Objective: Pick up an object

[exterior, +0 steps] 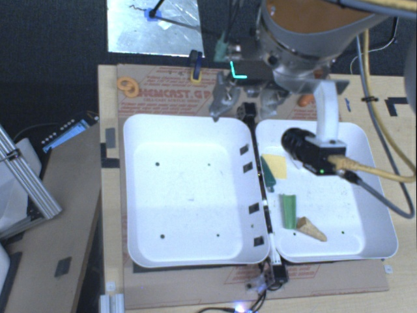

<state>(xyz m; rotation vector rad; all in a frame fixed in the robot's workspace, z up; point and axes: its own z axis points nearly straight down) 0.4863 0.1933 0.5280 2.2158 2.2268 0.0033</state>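
Observation:
The right bin holds a yellow block, a dark green stick lying along the divider, a green rectangular piece and a tan wedge. My gripper hangs high over the back edge of the bins, near the divider, well above and behind these objects. Nothing shows in it. A black cylinder on a white bracket, with a yellow cable, hangs from the arm over the right bin's back half.
The left bin lies beside the right one. On the cardboard behind it sit an orange ring and a yellow-blue clip. A foil sheet lies further back. A metal frame stands at the left.

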